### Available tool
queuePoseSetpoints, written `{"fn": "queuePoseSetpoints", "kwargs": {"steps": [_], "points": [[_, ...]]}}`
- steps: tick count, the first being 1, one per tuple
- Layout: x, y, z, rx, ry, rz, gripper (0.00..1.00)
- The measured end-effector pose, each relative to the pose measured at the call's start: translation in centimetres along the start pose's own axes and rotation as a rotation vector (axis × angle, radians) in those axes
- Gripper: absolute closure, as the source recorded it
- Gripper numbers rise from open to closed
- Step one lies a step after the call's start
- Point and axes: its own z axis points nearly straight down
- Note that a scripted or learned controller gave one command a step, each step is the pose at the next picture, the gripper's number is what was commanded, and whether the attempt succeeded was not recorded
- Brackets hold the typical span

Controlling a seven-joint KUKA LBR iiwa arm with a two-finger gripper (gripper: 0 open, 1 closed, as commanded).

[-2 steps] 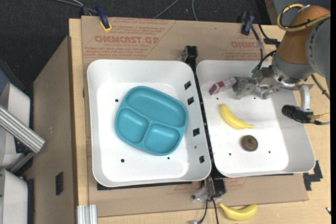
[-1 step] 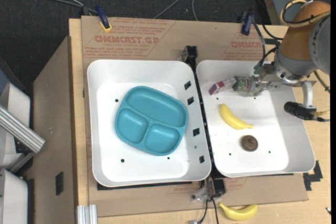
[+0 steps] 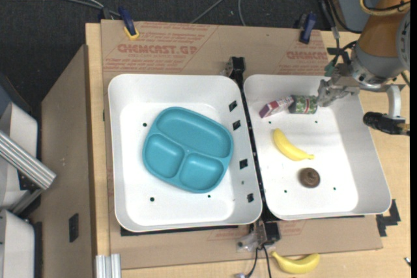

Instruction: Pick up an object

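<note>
Gripper point(image 3: 324, 93) sat low at the far right corner of the right bin point(image 3: 365, 166), right against the end of a small tube-like packet point(image 3: 288, 105) lying flat there; couldn't tell from this angle what state the end effector was in. Banana point(image 3: 290, 146) lay mid-bin with a brown round item point(image 3: 309, 177) just in front, teal divided tray point(image 3: 187, 149) in the left bin point(image 3: 124, 159), second banana point(image 3: 298, 262) on the bench edge.

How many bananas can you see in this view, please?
2: one banana lies in the right bin; a second banana sits outside, at the bench's front edge, partly cut off.
</note>
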Motion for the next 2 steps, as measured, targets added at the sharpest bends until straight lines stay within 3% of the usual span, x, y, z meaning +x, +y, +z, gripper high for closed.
{"fn": "queuePoseSetpoints", "kwargs": {"steps": [2], "points": [[0.9,-0.4,-11.9,-0.001,0.000,-0.001,1.00]]}}
